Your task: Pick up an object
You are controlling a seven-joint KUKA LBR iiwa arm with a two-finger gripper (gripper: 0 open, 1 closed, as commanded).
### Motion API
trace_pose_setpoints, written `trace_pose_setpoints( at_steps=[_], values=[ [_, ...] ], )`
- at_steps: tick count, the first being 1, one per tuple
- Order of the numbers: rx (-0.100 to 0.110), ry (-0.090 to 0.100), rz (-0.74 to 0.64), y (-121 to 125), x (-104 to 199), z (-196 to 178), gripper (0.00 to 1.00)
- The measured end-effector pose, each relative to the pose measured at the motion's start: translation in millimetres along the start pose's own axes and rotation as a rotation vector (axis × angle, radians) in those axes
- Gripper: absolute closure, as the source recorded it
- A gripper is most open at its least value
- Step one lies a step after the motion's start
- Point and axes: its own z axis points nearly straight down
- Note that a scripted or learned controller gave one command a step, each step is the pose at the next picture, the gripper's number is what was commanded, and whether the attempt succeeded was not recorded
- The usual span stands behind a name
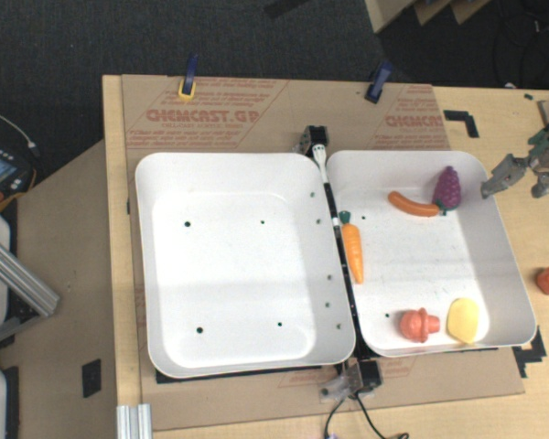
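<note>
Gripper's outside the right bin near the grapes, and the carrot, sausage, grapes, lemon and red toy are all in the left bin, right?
Not quite. The camera view shows the carrot, sausage, grapes, lemon and red toy in the right bin; the gripper is outside it.

Gripper: grey metal, small at the right frame edge, slender angular fingers with dull finish; darker linkage parts behind them; screws, cables and markings too small to make out

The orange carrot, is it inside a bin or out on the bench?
Inside. The orange plastic carrot lies flat in the right white bin, against its left wall beside the left white bin, green top pointing away from the camera.
</note>
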Motion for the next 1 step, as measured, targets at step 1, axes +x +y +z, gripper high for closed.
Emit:
trace_pose_setpoints(
  at_steps=[1],
  values=[
    [0.035, 0.015, 0.009, -78.5, 8.6, 135.2, 0.00]
  ],
)
